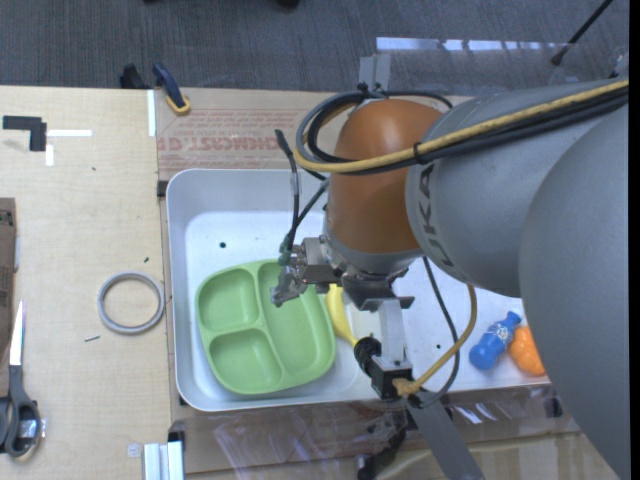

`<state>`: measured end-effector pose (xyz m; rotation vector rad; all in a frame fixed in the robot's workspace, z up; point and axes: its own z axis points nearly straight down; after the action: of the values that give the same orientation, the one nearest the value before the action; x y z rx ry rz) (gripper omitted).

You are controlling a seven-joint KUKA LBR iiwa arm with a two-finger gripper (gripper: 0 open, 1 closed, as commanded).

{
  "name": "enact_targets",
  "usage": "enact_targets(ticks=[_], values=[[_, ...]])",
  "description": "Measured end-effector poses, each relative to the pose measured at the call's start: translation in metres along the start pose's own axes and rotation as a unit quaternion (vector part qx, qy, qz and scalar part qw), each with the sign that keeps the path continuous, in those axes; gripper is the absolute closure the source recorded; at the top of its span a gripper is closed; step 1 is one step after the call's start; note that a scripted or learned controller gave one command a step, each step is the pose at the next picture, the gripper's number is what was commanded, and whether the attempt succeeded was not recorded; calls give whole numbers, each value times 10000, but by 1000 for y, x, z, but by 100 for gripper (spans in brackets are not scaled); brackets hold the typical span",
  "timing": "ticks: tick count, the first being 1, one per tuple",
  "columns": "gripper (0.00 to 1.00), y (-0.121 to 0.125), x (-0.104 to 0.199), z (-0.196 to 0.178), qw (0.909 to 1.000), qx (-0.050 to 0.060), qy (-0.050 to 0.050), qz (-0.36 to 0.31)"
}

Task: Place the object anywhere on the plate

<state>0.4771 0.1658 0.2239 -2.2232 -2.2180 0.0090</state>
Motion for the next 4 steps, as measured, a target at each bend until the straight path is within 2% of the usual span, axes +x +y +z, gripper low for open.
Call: enact_targets(ticks=[1,2,3,4], values=[[100,1,-1,-8,10000,15,-12,9],[100,0,-60,39,10000,-1,4,8],[100,1,-58,-55,10000,-14,3,-18],[100,15,-153,34,10000,-1,7,7]])
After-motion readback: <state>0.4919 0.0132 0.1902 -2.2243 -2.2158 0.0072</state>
